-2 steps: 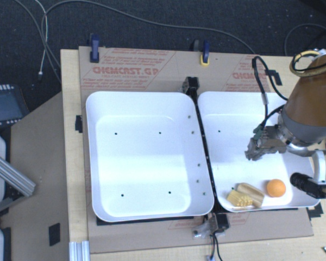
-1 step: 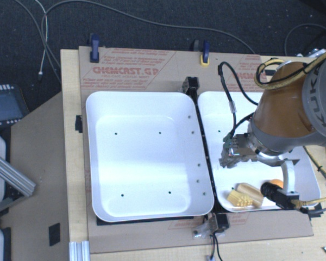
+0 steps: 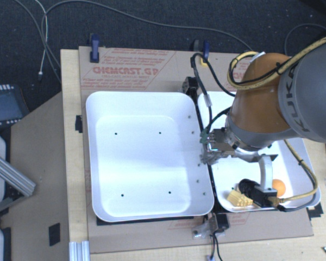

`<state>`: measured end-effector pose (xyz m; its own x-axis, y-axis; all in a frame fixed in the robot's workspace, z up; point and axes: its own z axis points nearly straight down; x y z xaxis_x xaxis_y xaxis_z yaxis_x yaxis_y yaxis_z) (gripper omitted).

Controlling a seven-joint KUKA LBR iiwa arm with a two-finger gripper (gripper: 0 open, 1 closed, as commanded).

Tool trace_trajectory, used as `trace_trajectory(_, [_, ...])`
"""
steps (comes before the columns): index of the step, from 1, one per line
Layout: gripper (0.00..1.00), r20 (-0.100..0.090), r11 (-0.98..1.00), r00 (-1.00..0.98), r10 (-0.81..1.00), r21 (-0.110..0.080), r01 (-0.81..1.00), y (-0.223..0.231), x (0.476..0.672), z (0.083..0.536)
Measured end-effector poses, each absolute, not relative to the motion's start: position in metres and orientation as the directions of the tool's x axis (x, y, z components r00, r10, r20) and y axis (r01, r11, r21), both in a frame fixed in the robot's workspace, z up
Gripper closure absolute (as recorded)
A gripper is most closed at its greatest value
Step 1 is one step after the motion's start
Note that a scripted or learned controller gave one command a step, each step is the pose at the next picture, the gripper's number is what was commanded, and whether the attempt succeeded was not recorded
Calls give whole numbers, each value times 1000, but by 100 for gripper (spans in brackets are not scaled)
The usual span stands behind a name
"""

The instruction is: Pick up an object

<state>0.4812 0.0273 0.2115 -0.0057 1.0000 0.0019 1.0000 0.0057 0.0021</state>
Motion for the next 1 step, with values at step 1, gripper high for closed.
trace_trajectory(1, [0,4,3,-3,1000,9,1000,84,498,426])
